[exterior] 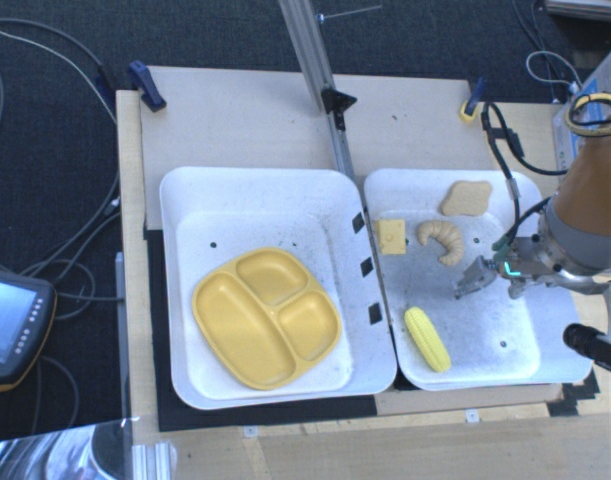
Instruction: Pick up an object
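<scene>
- My wrist (593, 193) wears a broad orange band, dull and coppery.
- Below the band sits a grey metal collar, pale and rounded.
- My gripper (477, 279) is small, dark grey metal, with a tiny teal light glowing just behind it.
- Black cables loop past my wrist; a blue-and-yellow cable coils above the band.

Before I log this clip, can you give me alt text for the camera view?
A robot arm reaches in from the right, its gripper low over the right bin, which holds a corn cob, a croissant, a bread slice and a cheese cube. The left bin holds a yellow divided plate.
</scene>
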Action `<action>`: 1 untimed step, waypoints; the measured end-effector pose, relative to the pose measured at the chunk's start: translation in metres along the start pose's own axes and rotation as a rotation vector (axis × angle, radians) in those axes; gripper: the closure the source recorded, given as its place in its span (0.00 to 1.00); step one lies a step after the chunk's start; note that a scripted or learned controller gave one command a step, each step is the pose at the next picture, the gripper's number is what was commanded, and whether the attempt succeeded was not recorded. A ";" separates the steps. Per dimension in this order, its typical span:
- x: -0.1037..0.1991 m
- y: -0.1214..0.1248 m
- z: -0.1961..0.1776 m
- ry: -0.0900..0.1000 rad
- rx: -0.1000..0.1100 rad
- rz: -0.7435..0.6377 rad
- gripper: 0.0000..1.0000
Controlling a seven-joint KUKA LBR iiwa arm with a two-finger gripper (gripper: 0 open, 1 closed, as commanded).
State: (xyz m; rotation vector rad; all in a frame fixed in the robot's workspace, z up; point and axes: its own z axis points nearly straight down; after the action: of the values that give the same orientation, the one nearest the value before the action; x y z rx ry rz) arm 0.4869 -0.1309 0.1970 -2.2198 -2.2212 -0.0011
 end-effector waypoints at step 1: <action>0.001 -0.007 0.044 0.002 0.006 0.001 0.00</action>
State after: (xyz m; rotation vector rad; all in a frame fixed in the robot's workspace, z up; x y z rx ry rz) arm 0.4799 -0.1295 0.1528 -2.2167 -2.2162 0.0041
